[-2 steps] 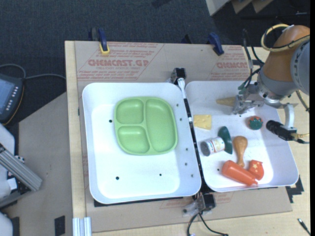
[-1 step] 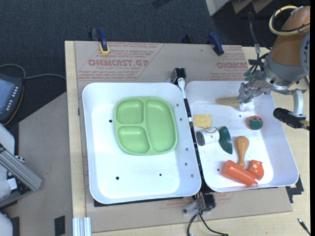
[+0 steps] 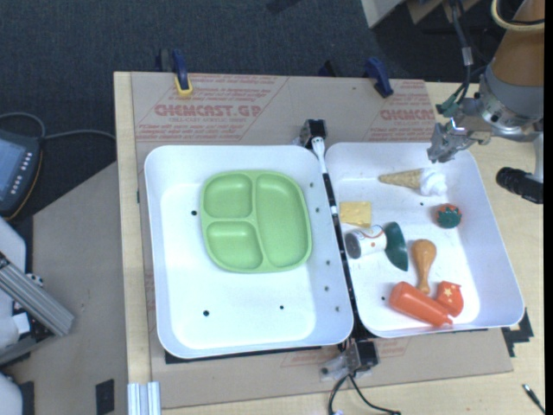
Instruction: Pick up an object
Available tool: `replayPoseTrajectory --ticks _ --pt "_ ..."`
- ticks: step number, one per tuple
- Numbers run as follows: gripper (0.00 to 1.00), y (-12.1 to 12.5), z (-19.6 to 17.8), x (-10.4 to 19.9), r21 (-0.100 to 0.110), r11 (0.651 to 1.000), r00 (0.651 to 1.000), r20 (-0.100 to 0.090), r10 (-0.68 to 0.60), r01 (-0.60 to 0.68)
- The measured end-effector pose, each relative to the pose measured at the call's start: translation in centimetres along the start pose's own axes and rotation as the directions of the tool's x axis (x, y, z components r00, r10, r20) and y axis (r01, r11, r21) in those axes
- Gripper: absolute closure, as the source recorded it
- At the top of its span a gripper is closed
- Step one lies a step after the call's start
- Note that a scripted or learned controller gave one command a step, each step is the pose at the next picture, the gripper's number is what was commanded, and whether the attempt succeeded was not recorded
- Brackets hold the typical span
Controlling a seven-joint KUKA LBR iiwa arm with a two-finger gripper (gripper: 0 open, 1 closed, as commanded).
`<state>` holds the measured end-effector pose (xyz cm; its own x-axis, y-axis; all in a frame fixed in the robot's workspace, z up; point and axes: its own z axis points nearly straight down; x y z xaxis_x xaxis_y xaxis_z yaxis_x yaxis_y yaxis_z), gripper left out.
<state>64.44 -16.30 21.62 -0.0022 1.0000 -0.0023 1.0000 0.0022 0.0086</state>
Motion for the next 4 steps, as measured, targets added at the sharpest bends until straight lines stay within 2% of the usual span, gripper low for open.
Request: replayPoseTrajectory --ticks 1,2,3,4 --pt "1.00 0.1 -1.0 0.0 0.004 1.000 1.000 -0.001 0.001 -0.001" --pt "1.00 -0.7 -0.4 5.9 0.011 1.000 1.000 -0.005 -0.003 0.003" --pt "1.00 -0.3 -0.1 10.5 0.010 1.000 1.000 -0.004 -0.003 0.003" --pt "1.00 -0.1 -1.6 16.4 0.005 1.000 1.000 -0.004 -0.005 0.005"
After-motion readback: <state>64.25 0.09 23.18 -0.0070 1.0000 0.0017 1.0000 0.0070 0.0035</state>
